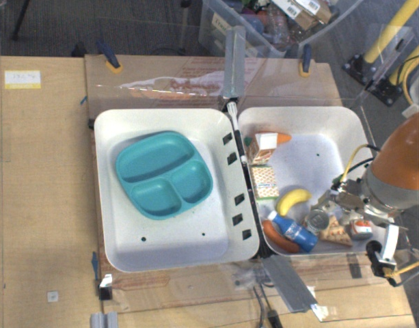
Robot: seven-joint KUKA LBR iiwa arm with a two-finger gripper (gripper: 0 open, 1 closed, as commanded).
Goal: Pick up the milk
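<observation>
The milk carton (pixel 265 147) stands at about ten o'clock in the right bin (pixel 332 125), against the divider, with a carrot (pixel 283 139) touching its right side. Below it lie a cracker packet (pixel 265 181), a banana (pixel 293 199) and a blue bottle (pixel 296 232). The arm's jaws (pixel 339 207) hang at four o'clock in that bin, well apart from the milk; whether they are spread or pressed together, I cannot tell. A teal plate (pixel 164 173) sits in the left bin (pixel 113 244).

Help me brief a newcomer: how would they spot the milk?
Look in the right bin, along its left wall near the far end. The milk is a small carton with a white top, beside a carrot; its neighbours are flat or rounded.
</observation>
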